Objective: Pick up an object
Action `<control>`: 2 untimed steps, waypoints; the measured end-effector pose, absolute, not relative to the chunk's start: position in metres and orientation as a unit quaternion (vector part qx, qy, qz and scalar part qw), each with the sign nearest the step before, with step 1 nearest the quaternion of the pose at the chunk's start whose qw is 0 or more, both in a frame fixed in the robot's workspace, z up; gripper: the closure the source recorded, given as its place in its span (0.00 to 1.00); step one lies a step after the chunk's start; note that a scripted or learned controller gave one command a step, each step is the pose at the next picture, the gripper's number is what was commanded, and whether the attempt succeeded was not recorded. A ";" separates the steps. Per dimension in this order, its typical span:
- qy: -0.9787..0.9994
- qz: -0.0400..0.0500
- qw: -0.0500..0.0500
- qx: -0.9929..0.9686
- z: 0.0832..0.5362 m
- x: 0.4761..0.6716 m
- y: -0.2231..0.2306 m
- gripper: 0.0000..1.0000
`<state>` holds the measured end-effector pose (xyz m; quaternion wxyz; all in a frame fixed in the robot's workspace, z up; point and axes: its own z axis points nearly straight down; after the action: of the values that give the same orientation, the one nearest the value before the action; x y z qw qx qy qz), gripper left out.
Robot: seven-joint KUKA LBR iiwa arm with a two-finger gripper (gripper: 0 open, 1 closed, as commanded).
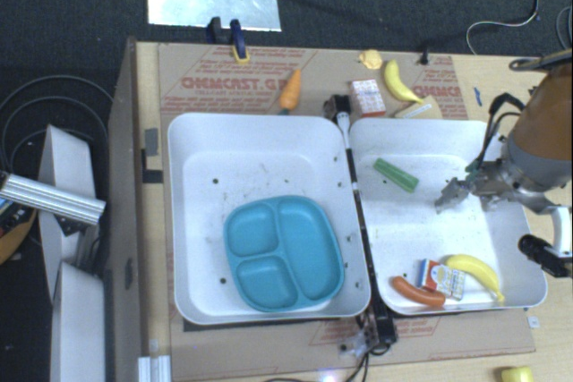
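Sausage [417, 292] and banana [477, 273] lie below the claw [450, 195], well apart.

The arm [537, 134] entered from 3 o'clock, wrist angled downward; the gripper [450, 197] pointed toward 9 o'clock, nothing between its fingers.

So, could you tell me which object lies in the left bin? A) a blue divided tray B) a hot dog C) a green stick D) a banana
A: the blue divided tray rests in the left bin, while the banana, green stick and hot dog lie in the right bin.
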<state>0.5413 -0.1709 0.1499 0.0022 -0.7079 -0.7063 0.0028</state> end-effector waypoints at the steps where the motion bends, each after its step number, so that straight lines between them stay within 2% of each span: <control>1: -0.710 0.000 0.002 -0.705 0.122 0.543 -0.119 0.00; 2: -0.707 -0.001 -0.005 -0.707 0.158 0.585 -0.174 0.00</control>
<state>0.5853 -0.1738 0.1584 -0.0051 -0.7073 -0.7069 -0.0014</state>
